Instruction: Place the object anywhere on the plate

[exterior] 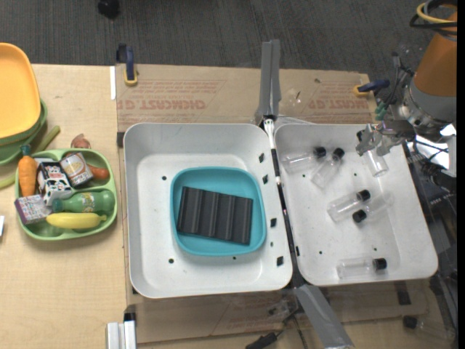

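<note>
- Clear vial (377, 161) at right bin's (407, 260) far edge, apparently pinched between gripper (372, 145) fingers, just above the floor.
- Carrying step, probably.
- Next: across to teal plate (185, 246) in left bin (145, 267), then release.

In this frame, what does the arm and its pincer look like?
At the right edge, the arm shows a broad orange band over a grey wrist section. A yellow-and-black cable loops above it. The pincer below is small, pale metallic grey, with dark wiring beside it.
</note>
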Motion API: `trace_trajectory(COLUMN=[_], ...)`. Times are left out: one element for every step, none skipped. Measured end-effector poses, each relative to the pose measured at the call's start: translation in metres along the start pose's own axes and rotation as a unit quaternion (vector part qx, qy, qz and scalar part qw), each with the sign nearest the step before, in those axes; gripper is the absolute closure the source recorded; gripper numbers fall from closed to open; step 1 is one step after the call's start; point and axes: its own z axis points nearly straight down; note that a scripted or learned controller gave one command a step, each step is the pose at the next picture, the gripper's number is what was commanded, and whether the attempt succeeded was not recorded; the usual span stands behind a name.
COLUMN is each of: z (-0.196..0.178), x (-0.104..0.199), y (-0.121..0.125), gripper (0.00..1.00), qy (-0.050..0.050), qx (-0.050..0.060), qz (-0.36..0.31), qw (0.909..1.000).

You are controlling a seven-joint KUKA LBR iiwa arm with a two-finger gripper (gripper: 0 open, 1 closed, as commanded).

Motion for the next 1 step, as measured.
trace_trajectory(z=[0.0000], x=[0.0000], y=[0.0000], gripper=[0.00], qy=[0.000], qx=[0.000], qz=[0.000], qw=[1.0000])
